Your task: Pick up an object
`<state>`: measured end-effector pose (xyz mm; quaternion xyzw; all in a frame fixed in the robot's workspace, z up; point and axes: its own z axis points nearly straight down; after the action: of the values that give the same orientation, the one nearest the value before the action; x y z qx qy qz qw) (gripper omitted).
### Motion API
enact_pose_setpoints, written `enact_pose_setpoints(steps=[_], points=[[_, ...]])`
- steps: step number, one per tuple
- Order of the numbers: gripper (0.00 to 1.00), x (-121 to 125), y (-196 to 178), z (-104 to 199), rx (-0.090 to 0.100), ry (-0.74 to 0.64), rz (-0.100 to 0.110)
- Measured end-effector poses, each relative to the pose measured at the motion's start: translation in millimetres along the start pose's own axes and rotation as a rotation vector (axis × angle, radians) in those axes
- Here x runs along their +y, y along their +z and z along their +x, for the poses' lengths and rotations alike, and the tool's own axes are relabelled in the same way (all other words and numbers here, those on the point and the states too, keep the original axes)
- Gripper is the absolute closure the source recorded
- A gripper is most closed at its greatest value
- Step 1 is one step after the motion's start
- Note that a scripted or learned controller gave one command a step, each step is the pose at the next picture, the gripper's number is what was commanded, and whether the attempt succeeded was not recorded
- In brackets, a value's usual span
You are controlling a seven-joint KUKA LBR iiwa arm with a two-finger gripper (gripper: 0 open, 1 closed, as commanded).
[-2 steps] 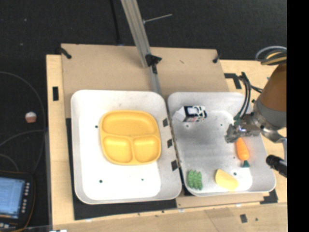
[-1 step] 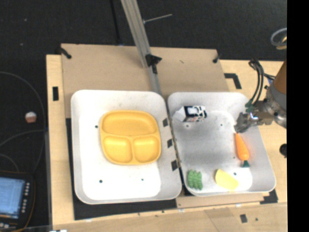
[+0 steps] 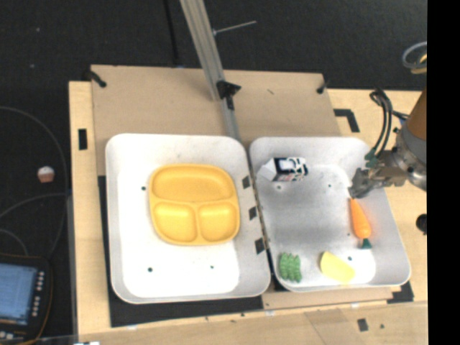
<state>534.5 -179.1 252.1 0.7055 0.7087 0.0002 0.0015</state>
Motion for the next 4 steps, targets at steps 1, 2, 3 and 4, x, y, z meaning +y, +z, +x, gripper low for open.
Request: enact_pose_setpoints(steps=[1,2,3,4], points=[[1.00,13.8,-4.0,61.0,0.002,-0.005,-0.002],[1.00,27.6,8.2,109.5,0.002,-0.002,0.003],[1.00,31.4,1.9,162.3,0.003,-0.004,0.000],[1.00,49.0,11.9,208.4,0.002,-0.002,0.002]])
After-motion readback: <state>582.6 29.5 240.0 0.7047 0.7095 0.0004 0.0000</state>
